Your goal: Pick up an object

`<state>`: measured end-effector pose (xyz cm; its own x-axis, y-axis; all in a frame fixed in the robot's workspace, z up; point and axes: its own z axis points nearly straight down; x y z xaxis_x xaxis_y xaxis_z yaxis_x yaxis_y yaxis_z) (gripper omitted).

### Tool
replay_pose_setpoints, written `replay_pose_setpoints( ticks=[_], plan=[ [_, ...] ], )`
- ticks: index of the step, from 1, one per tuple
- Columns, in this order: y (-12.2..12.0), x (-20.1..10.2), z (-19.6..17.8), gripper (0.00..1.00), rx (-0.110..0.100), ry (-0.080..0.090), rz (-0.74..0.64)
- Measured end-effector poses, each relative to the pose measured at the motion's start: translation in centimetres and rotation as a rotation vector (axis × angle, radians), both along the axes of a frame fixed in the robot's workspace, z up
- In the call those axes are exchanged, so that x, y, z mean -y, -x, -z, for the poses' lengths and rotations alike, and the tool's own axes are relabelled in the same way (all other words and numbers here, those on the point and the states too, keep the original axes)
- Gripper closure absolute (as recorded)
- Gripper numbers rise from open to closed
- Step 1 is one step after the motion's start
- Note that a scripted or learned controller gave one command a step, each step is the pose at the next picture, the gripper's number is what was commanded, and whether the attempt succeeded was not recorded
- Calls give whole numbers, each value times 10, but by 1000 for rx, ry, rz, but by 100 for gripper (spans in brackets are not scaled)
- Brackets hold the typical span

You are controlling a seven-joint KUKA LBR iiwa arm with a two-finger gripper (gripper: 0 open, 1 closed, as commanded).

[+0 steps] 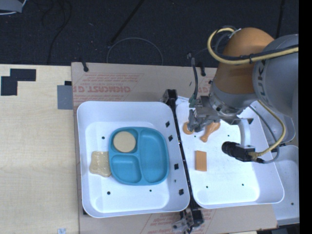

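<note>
Tool (196, 123) over right bin (234, 194), above orange piece (209, 130); blue tray (146, 162) in left bin (92, 199).

A blue divided tray (144, 160) is sitting at the centre of the left white bin (92, 199), lower middle of the frame. Black cables (131, 13) are lying across the dark floor along the top.

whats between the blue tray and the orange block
In the camera view, the black divider where the two bins meet lies between the blue tray and the orange block.
</note>
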<state>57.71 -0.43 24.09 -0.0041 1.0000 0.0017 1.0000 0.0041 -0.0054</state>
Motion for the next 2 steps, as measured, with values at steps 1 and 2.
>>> replay_pose_setpoints(
  ticks=[1,2],
  plan=[
    [6,-49,-1,100,0,0,-1],
    [4,-96,12,100,-1,1,1]
  ],
)
